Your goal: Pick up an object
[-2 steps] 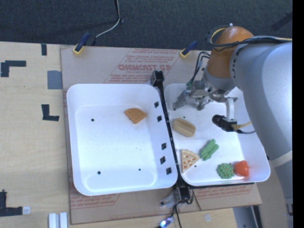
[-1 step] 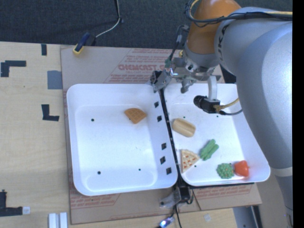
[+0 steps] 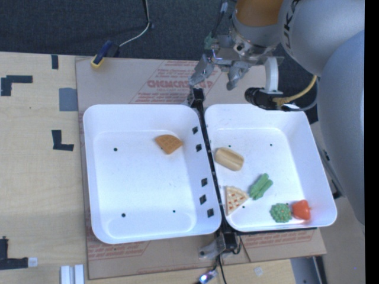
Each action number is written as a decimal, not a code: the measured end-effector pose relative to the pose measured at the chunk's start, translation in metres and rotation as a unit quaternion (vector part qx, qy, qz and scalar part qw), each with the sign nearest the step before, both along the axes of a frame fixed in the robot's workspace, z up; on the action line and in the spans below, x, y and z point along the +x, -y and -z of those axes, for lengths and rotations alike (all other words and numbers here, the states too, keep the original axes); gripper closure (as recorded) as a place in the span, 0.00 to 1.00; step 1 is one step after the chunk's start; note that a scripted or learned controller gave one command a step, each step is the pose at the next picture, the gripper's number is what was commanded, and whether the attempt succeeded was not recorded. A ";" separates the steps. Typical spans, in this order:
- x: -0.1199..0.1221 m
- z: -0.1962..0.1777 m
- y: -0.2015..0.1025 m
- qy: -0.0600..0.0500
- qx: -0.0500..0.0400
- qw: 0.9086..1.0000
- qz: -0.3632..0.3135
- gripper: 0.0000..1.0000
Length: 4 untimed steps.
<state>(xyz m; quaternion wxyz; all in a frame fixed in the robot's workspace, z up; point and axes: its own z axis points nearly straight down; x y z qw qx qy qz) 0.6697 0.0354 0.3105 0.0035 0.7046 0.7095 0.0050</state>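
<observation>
Surroundings: a flat brown cardboard sheet with red print [image 3: 172, 84] lies on the pale wood-grain surface [image 3: 35, 176] under both bins; a yellow-and-blue clip on a thin cable [image 3: 102, 54] sits at the sheet's far left corner.
Left bin: the shallow white plastic left bin [image 3: 98, 176] carries one tan, toast-like wedge [image 3: 169, 143], near its far edge and toward the divider.
Right bin: the shallow white plastic right bin [image 3: 314, 158] carries five toy foods.
Bread roll: a light brown oval roll [image 3: 228, 158] lies near the bin's left edge, about midway along it.
Pizza slice: a triangular slice with a criss-cross top [image 3: 234, 198] lies by the near left corner.
Green pod: a green bean-like piece [image 3: 260, 186] lies just right of the slice, tilted.
Near right corner: a green broccoli-like floret [image 3: 280, 212] and a red-orange rounded piece [image 3: 301, 209] sit touching (side by side).
In the way: black clips [image 3: 205, 182] line the seam between the bins.
Pincer: the grey metal two-finger pincer [image 3: 215, 78] hangs above the sheet, beyond the bins' far edges near the seam, fingers spread apart with nothing between them.
</observation>
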 end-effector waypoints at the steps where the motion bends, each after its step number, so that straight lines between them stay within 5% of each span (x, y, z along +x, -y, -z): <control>1: -0.002 -0.014 -0.081 -0.005 0.000 1.000 -0.001 0.00; 2: -0.007 0.211 -0.096 -0.014 -0.003 1.000 0.002 0.00; 3: -0.002 0.200 -0.096 -0.007 -0.001 1.000 0.002 0.00; 4: -0.003 0.227 -0.201 -0.007 -0.005 1.000 -0.001 0.00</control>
